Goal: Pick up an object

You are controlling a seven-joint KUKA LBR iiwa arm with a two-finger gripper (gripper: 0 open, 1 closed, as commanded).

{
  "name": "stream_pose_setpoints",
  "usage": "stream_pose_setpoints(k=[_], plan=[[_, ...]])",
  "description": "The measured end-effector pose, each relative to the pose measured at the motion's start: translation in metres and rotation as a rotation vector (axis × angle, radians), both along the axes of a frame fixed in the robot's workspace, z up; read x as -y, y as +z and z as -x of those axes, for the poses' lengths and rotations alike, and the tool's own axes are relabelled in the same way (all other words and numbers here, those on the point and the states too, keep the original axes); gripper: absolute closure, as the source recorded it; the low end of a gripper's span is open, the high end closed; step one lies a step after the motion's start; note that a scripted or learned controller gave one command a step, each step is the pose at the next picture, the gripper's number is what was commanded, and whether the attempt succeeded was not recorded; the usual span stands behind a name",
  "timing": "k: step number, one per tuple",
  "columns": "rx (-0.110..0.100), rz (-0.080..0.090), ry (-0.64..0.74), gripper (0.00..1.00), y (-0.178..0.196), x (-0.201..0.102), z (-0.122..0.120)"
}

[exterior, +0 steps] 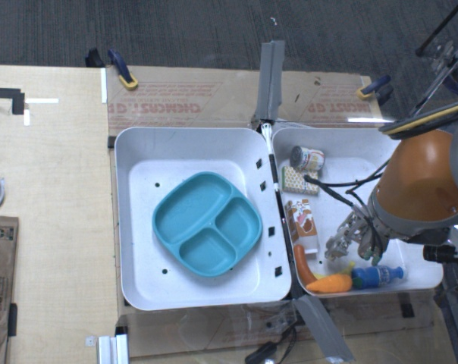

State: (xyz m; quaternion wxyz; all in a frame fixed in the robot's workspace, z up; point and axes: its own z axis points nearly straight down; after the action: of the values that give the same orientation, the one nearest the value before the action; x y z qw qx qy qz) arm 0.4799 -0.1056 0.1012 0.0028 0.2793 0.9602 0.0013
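Though smooth, teal three-compartment plate (206,224)

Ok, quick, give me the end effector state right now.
End effector: low in the right bin, above the blue bottle and orange carrot; open or shut cannot be told, and nothing visibly held.

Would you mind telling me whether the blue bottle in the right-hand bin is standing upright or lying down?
Lying down. The blue bottle rests on its side along the right bin's near edge, beside the orange carrot-like toy.
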Motion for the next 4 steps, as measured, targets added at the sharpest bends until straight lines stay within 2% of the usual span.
stream_pose_setpoints(k=[1,2,3,4], plan=[[0.0,0.0,0.001,0.0,0.0,0.0,0.0],[-0.005,0.001,-0.092,0.0,0.083,0.01,-0.045],[-0.004,0.001,0.003,0.0,0.02,0.065,0.002],[-0.002,0.002,0.094,0.0,0.065,0.034,-0.014]])
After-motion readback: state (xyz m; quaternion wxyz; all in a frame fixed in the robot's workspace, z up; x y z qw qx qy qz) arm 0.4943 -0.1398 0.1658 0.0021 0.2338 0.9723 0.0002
